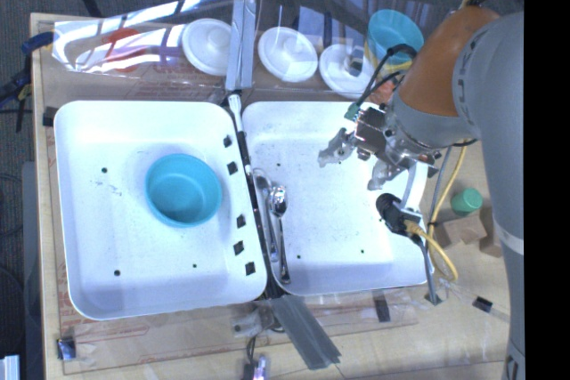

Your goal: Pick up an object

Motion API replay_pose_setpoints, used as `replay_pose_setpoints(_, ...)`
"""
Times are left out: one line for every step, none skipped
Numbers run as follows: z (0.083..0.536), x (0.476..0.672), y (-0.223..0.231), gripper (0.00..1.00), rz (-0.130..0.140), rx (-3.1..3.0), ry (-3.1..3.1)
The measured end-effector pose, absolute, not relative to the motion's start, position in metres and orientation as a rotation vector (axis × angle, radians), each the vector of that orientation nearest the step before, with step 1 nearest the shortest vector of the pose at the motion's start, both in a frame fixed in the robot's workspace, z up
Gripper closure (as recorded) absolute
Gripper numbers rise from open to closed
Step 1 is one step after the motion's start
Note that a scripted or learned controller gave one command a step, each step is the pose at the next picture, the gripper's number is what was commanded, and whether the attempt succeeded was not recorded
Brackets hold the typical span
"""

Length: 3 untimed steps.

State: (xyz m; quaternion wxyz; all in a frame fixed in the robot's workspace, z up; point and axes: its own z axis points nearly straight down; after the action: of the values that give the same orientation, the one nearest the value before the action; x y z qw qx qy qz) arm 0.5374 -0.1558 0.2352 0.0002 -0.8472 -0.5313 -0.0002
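Spoon point(272, 222) | metal, stiff, slippery, thin | right bin point(312, 280) left edge | grab mid-handle | gripper point(356, 163) released, empty

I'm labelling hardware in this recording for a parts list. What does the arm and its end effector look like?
The arm is a thick, rounded grey body with an orange band above the wrist. Black and yellow cables run along and below it. The end effector is a compact metal assembly, grey and silvery, with small dark fittings. No readable markings can be made out.
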Motion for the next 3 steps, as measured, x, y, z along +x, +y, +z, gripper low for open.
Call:
replay_pose_setpoints(0.121, 0.531, -0.112, 0.0, 0.007, -2.639, -1.695)
replay_pose_setpoints(0.201, 0.517, -0.15, 0.0, 0.001, -2.686, -1.626)
replay_pose_setpoints(0.215, 0.517, -0.185, 0.0, 0.003, -2.624, -1.725)
